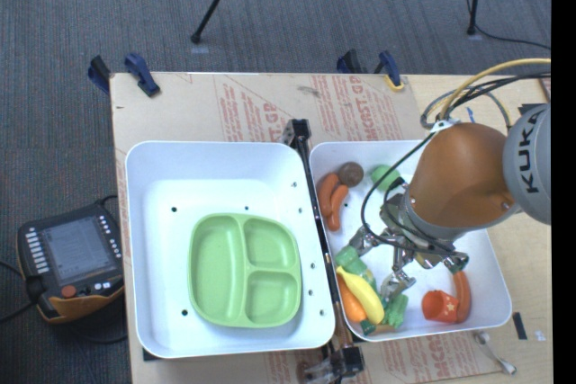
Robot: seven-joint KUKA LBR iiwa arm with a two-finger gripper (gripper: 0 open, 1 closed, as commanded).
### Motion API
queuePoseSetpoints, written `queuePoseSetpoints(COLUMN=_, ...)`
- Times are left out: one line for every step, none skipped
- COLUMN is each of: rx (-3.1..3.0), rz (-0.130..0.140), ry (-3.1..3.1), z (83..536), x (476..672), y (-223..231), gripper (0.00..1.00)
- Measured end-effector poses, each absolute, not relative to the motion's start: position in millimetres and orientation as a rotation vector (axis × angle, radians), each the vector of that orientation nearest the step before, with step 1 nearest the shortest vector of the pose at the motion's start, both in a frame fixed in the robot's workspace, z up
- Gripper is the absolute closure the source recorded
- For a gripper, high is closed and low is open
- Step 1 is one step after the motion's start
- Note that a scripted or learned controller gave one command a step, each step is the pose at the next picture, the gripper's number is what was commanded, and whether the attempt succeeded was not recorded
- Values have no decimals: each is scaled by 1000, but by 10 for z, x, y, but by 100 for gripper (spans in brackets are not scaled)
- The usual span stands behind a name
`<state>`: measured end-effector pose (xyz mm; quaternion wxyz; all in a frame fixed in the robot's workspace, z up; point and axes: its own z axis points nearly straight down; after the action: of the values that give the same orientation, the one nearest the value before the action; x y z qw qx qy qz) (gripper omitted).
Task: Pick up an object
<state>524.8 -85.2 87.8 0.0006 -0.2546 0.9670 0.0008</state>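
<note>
White plastic makes up both shallow bins on the table (pixel 180 103). From the overhead camera view, the left bin (pixel 162 175) carries a pale green divided plate (pixel 244 270) near its centre. The right bin (pixel 490 283) holds toy food: two orange-red sausages (pixel 329 193) and a brown round piece (pixel 350 174) at its 11 o'clock corner, a yellow banana (pixel 360 290) with a carrot (pixel 351 306) just beside it at 7 o'clock, a green piece (pixel 396 308) next to those, and a red pepper slice (pixel 440 306) touching another sausage (pixel 463 294) at 5 o'clock. The arm (pixel 463 175), orange-banded, reaches in from 3 o'clock and hangs over this bin. Its tool (pixel 396 279) points down near the banana and the green piece, fingers spread a little, nothing visibly between them.
</note>
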Motion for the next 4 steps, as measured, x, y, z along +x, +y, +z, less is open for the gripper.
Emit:
queuePoseSetpoints(rx=-800, rz=3, ry=3037, z=878, x=5248, y=-852, gripper=0)
queuePoseSetpoints(rx=-800, rz=3, ry=3037, z=878, x=5248, y=-852, gripper=0)
queuePoseSetpoints(rx=-800, rz=3, ry=3037, z=878, x=5248, y=-852, gripper=0)
queuePoseSetpoints(rx=-800, rz=2, ry=3037, z=878, x=5248, y=-852, gripper=0)
